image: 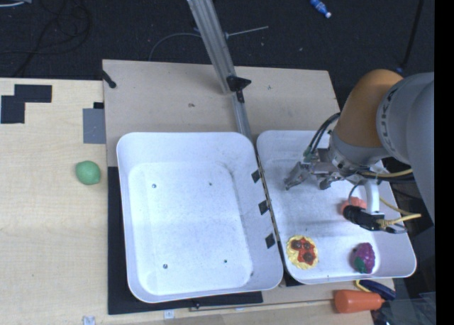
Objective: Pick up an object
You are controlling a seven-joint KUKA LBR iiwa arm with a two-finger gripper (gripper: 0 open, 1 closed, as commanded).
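Toys, a yellow-and-red piece (303,252) and a purple one (364,257), lie near the right bin's (284,147) front edge, while the tool (310,175) hovers spread wide and empty behind them, apparently poised for grabbing.

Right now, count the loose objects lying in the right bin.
2: a yellow and red object near the front left, a purple object at the front right. The arm may hide more.

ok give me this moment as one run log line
arm: over right bin | claw: above bare floor, holds nothing seen | right bin items: yellow-red piece, purple piece | green ball: on bench, left of bins
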